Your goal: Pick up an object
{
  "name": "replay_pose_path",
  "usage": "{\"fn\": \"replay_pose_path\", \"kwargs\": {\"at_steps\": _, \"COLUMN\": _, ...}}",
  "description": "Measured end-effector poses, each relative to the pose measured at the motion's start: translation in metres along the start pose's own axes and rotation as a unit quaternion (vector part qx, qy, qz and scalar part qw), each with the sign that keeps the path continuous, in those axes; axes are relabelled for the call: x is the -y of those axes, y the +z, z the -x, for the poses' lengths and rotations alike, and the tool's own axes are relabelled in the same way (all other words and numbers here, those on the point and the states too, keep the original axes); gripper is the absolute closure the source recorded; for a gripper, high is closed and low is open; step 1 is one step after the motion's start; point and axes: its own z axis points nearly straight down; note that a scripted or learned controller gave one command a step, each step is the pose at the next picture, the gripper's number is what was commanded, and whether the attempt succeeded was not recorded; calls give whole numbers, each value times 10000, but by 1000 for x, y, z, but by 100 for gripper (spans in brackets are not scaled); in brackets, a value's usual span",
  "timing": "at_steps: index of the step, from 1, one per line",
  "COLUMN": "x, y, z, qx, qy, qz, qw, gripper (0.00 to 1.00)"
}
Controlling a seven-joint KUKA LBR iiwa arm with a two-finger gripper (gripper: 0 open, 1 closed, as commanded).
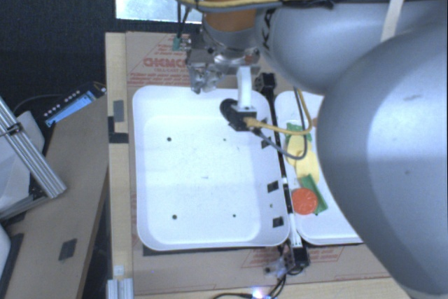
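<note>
My gripper (199,82) hangs over the far edge of the left white bin (157,224), near its back rim, with nothing visible in it. In the right bin (329,238) lie an orange round thing (304,201), a yellow thing (305,154) and a small green piece (295,128). The grey arm covers most of the right bin, hiding whatever else lies there.
The bins sit on a brown cardboard sheet (150,59) with red print. A grey metal rail (28,157) and a dark device with blue lights (70,105) lie off to the left of the bench. The arm's bulk (378,101) fills the upper right.
</note>
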Motion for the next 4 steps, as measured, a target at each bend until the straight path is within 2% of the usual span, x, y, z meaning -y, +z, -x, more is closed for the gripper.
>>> {"fn": "replay_pose_path", "kwargs": {"at_steps": 1, "x": 18, "y": -126, "z": -30, "qx": -22, "qy": -18, "qz": 32, "qw": 10000, "gripper": 100}}
{"fn": "replay_pose_path", "kwargs": {"at_steps": 2, "x": 88, "y": -238, "z": -30, "qx": -31, "qy": -21, "qz": 31, "qw": 10000, "gripper": 100}}
{"fn": "replay_pose_path", "kwargs": {"at_steps": 3, "x": 110, "y": -270, "z": -29, "qx": -3, "qy": -7, "qz": -10, "qw": 10000, "gripper": 100}}
{"fn": "replay_pose_path", "kwargs": {"at_steps": 4, "x": 135, "y": -269, "z": 58, "qx": 8, "qy": 49, "qz": -23, "qw": 10000, "gripper": 100}}
